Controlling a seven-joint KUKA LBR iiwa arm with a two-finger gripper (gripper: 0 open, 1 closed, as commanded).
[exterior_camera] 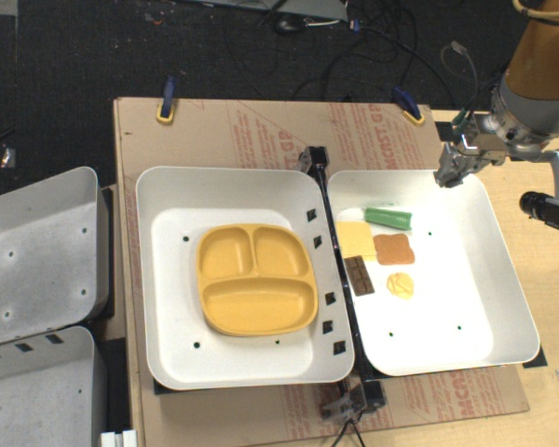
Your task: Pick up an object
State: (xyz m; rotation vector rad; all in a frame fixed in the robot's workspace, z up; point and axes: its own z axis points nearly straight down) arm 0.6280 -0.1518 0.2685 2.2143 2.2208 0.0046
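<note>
White bin (503,287) at right holds every object; my hand (450,175), grip state unclear, hovers upper right, nothing picked.

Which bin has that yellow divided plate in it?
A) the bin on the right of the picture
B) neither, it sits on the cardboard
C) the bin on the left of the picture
C: the yellow divided plate lies flat in the left bin, while the right bin holds the small items such as the green piece and the brown square.
</note>
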